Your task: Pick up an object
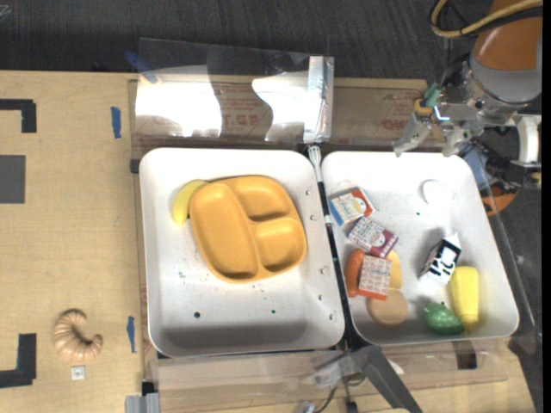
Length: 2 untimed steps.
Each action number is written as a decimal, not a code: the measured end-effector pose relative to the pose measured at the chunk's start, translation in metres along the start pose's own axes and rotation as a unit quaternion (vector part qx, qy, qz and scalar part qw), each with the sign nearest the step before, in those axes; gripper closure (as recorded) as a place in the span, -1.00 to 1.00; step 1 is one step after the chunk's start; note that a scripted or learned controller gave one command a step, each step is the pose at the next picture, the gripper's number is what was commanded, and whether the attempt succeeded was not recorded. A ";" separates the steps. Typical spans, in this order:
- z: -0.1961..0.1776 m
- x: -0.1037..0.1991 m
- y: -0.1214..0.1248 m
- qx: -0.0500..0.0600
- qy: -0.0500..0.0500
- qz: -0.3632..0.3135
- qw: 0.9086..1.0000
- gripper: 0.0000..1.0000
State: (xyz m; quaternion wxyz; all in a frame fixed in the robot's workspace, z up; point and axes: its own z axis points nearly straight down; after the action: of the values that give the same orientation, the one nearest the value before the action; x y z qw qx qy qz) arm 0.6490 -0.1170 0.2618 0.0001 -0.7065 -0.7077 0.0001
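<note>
We log the gripper [428, 136] above the far edge of the right bin [491, 231], fingers spread apart with nothing between them. Right bin contents — two small printed packets [350, 205] near the left wall, a third packet [374, 276] over an orange piece [354, 269], a tan round item [388, 309], a black-and-white carton [441, 259], a yellow corn cob [465, 292] and a green item [442, 319]. Left bin [164, 256] — an orange divided tray [245, 226] over a yellow banana [182, 200]. On the worktop [60, 231], a croissant [76, 334].
</note>
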 end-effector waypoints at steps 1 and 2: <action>0.140 0.012 -0.024 0.006 0.001 0.005 1.000 -1.00; 0.167 0.023 -0.076 -0.011 -0.001 -0.042 0.999 -1.00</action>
State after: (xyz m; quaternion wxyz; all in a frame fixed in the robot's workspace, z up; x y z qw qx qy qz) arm 0.5727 -0.0944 0.0952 -0.0082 -0.6762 -0.7366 -0.0074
